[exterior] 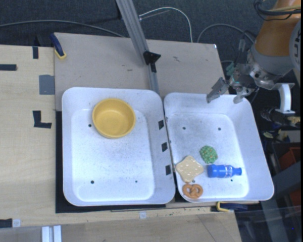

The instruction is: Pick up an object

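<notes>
approach step: your gripper (226,94) hangs over right bin (242,110) far rim, fingers wide, nothing held; blue bottle (223,171) lies near front among items; next, descend onto it

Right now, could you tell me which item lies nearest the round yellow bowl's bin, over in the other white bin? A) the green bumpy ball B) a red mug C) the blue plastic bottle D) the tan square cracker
D: the tan square cracker lies by the right-hand bin's inner wall, closer than the green bumpy ball and blue plastic bottle.
</notes>
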Controlling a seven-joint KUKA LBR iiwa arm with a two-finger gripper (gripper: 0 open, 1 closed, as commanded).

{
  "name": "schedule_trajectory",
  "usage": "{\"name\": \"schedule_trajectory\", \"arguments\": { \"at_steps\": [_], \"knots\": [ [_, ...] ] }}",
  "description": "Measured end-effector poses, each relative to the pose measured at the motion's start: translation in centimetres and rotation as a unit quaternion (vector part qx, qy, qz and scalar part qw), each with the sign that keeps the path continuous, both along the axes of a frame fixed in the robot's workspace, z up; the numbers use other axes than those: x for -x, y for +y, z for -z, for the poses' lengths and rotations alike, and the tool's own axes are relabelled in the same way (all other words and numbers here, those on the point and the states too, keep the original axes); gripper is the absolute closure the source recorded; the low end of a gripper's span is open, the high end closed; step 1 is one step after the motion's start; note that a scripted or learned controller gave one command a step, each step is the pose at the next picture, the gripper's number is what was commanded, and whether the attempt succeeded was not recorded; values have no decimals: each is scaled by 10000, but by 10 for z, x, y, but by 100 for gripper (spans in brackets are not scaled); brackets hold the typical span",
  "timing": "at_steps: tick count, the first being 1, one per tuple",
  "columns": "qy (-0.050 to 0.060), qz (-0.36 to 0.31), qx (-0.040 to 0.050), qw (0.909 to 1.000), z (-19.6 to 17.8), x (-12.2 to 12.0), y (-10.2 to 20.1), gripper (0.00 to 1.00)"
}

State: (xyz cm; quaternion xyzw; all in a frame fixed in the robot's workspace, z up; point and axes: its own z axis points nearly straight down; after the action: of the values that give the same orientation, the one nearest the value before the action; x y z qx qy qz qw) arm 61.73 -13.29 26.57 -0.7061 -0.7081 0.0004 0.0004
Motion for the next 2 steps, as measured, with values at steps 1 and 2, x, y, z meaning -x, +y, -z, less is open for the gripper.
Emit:
{"name": "schedule_trajectory", "arguments": {
  "at_steps": [1,2],
  "knots": [
    [0,1,-1,10000,0,0,0,0],
    [32,3,-1,10000,63,-3,5,0]
  ]
}}
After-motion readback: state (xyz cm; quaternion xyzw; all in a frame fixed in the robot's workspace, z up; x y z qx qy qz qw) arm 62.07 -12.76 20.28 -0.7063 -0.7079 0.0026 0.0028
